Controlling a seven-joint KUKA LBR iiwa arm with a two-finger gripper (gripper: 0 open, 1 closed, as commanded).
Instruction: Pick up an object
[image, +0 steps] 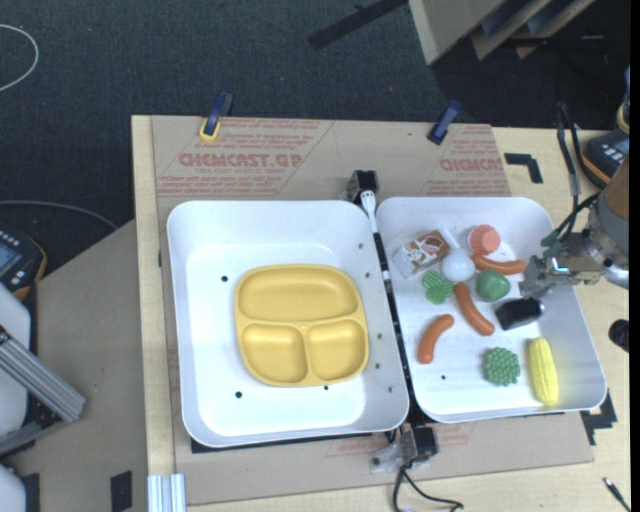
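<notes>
Here we see the grey arm's two-finger gripper (548, 268) hanging over the right edge of the right shallow white bin (570, 395), just above a small black block (518, 314); whether it is open or shut we cannot tell. Nothing we can see sits in its grasp. The toys lie loose in that bin: a yellow plastic corn cob (542, 369) beside a green broccoli floret (501, 366), two orange sausages (434, 338) (one nearer the middle (474, 308)), a white ball (457, 267) and a round green piece (491, 285). In the left white bin (200, 240) rests a yellow three-compartment plate (300, 323).
</notes>
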